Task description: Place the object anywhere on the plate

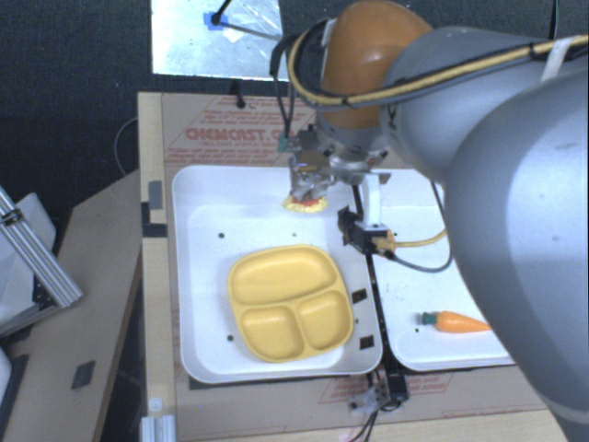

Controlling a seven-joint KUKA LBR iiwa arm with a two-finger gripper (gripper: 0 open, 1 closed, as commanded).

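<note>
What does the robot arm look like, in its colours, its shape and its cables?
The arm is thick, rounded and smooth grey, with an orange band above the wrist. Yellow and black cables loop around that band. The end effector is small, of metal and dark parts.

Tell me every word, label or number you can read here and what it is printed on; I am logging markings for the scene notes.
"CHEMCAST": red capitals on the brown board under the two white bins, behind the left bin; its end runs behind the arm.
More red print on the same board at the front edge: too blurred to read.
Yellow plate, carrot: no markings that I can make out.
</note>
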